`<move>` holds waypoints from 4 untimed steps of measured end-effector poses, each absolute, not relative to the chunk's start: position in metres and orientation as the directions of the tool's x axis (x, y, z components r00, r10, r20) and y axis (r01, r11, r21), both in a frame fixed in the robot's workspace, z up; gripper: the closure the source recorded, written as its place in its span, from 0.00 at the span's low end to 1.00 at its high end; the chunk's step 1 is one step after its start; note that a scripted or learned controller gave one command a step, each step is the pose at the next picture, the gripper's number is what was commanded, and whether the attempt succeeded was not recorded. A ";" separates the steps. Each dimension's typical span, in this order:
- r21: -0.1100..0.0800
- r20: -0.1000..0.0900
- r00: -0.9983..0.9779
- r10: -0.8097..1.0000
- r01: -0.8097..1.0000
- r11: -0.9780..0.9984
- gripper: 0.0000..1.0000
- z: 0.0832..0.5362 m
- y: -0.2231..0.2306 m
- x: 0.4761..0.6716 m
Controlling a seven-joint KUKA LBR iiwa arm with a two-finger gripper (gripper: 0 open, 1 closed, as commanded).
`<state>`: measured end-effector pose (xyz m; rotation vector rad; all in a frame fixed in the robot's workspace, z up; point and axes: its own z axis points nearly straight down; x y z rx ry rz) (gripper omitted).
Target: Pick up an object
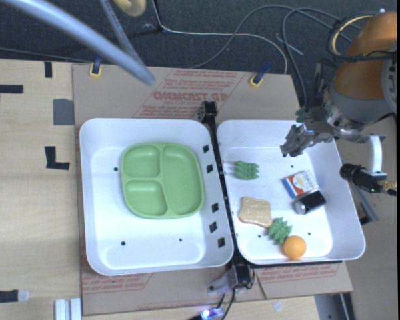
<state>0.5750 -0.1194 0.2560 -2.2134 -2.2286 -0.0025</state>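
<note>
Over right bin point(333, 245), gripper point(295, 143) hovers w/ nothing held; can't tell its state. I judge pick not started, carton point(300, 182) nearest.

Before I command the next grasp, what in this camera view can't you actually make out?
- Gripper: dark and small over the right bin; finger state unreadable.
- Small box: label print too small to read.
- Black object beside it: too dark to identify.
- Arm: cut off by the frame's upper right.
- Cardboard lettering: partly covered by the bins.
</note>
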 end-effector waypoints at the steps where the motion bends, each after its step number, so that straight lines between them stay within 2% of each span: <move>1: -0.001 0.001 -0.005 1.000 1.000 0.005 1.00 0.249 -0.076 0.591; 2: -0.003 0.001 -0.006 1.000 1.000 0.006 1.00 0.233 -0.023 0.597; 3: -0.001 0.001 -0.006 1.000 1.000 0.006 1.00 0.238 0.027 0.613; 4: -0.002 0.000 -0.006 1.000 1.000 0.006 1.00 0.224 0.079 0.629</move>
